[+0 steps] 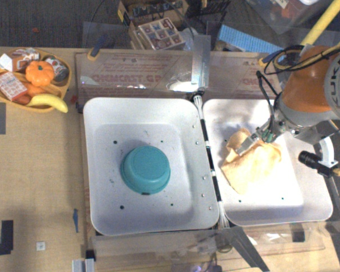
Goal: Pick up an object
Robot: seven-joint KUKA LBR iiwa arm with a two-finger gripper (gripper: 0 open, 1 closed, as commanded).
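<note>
A soft tan cloth-like object (252, 166) lies crumpled in the right bin (311, 205), left of the bin's middle. My gripper (251, 142) reaches down from the right onto the object's upper edge, where the material is bunched up around the tip. The grey arm with its orange band (306, 89) covers the bin's far right corner. An upturned teal bowl (146, 169) rests in the middle of the left bin (102, 123), well away from the gripper.
On the bench at the far left, outside the bins, a yellow dish (28, 84) holds a banana, an orange pumpkin and small boxes. Cardboard and clutter (158, 30) lie behind the bins. Black cables (317, 162) hang at the right bin's right edge.
</note>
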